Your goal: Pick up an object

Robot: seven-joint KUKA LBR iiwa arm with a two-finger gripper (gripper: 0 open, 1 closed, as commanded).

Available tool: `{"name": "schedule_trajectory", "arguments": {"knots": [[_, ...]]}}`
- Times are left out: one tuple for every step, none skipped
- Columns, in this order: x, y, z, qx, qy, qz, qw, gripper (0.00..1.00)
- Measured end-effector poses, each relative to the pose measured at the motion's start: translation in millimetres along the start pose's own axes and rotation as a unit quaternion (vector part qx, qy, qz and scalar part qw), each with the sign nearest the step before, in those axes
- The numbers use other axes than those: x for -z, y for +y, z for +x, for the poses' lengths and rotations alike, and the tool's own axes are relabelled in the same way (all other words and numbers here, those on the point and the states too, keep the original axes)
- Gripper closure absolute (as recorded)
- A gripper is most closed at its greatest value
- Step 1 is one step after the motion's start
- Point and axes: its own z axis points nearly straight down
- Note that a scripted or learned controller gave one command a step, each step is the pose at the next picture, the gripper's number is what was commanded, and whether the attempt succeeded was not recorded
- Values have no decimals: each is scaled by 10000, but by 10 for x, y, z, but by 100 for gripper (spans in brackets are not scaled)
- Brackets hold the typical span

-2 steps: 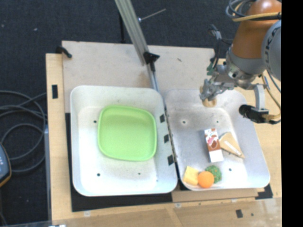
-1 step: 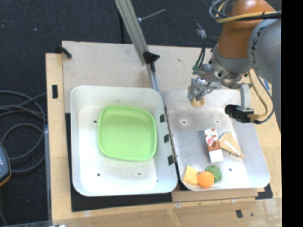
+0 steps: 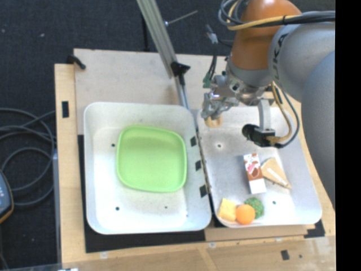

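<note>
Gripper (image 3: 212, 113) at the far left corner of the right bin (image 3: 299, 199), hanging from the orange-banded arm (image 3: 265, 33) that enters from the right. Its metal fingers are close together over a small tan object (image 3: 212, 121), apparently pinched at their tips; the contact is too small and shadowed to confirm. The object's form cannot be made out.

Right bin, near end: a red-and-white carton (image 3: 253, 173) touching a tan wedge (image 3: 274, 173); nearer the front rim, a yellow block (image 3: 227, 210), an orange ball (image 3: 245, 214) and a green item (image 3: 256, 205), clustered and touching. The green item is partly hidden behind the ball.

Left bin (image 3: 101, 168): a light green square plate (image 3: 151, 158), lying flat at the centre.

An aluminium strut (image 3: 161, 38) rises behind the bins, cut off by the upper edge. The arm's wrist hides part of the right bin's far wall.
</note>
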Motion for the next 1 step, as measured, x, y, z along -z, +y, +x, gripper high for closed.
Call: {"name": "schedule_trajectory", "arguments": {"knots": [[54, -70, 508, -6, -1, 3, 10000, 100]]}}
